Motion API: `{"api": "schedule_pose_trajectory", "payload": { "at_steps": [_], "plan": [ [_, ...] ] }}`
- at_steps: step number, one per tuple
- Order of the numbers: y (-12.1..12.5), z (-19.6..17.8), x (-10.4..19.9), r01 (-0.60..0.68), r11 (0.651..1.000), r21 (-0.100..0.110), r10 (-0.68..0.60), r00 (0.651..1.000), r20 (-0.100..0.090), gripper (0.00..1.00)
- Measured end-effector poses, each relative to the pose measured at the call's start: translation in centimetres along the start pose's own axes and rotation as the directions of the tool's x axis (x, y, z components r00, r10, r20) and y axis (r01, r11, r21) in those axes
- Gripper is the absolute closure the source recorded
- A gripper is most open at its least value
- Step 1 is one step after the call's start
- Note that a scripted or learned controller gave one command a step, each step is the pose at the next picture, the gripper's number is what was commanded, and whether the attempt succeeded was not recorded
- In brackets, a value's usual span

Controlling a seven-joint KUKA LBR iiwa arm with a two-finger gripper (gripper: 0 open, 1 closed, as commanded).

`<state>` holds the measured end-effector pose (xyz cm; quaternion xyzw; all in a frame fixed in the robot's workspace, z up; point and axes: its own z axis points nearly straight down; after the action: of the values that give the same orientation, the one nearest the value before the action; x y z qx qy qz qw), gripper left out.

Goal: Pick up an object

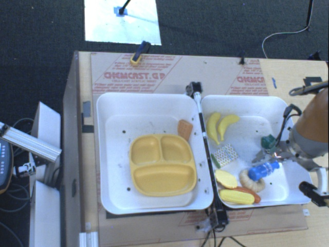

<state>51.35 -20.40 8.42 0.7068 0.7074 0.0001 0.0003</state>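
I judge this the approach step: my gripper (pixel 275 156) hovers just above the blue bottle (pixel 263 169) in the right bin (pixel 247 109). Next it must descend onto the bottle.

A light wooden bench (pixel 169 71) printed with red lettering stands on dark carpet (pixel 36 35). A pale square sheet (pixel 122 14) lies on the floor behind it — brightly lit. White cable (pixel 280 35) trails at upper right; a metal rail (pixel 31 140) sits left.
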Motion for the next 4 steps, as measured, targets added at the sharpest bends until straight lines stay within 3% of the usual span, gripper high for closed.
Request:
{"api": "schedule_pose_trajectory", "payload": {
  "at_steps": [1,2,3,4],
  "plan": [
    [5.4,-0.1,6.3,0.003,1.0,-0.003,-0.003,1.0,-0.001,0.0],
    [0.8,0.0,6.9,0.001,1.0,0.0,-0.001,1.0,0.0,0.0],
    [7.4,-0.1,8.7,0.004,1.0,-0.002,-0.004,1.0,0.0,0.0],
    [-0.2,0.0,9.6,0.0,1.0,0.001,0.0,1.0,-0.001,0.0]
  ]
}}
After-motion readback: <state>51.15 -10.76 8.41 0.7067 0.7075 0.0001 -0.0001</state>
